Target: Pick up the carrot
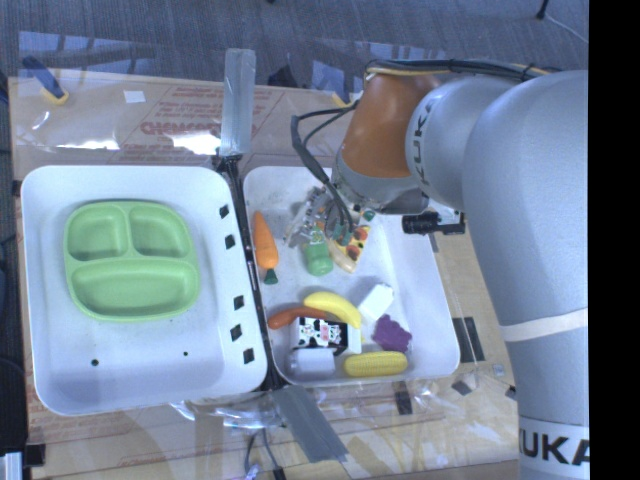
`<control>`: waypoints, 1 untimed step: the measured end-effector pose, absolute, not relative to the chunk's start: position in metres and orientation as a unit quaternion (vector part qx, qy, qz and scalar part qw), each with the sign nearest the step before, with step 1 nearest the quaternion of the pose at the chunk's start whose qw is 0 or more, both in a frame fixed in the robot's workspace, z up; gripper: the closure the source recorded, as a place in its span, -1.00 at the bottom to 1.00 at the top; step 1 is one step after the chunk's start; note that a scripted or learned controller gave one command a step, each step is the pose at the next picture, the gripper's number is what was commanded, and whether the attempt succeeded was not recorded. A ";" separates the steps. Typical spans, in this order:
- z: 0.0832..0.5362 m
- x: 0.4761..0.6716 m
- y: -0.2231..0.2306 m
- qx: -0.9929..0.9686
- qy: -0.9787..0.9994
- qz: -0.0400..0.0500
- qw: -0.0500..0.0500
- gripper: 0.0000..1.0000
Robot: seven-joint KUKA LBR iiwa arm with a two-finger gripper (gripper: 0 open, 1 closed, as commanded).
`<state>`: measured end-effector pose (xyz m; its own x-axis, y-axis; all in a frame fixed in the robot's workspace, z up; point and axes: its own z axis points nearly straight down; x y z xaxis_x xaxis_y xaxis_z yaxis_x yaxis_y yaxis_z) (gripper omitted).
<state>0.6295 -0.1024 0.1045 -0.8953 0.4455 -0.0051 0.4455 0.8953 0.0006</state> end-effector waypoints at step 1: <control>0.149 0.556 -0.099 0.350 0.937 0.000 -0.001 1.00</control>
<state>0.5556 -0.0990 0.1494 -0.7544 0.6564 0.0014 0.6564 0.7544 -0.0006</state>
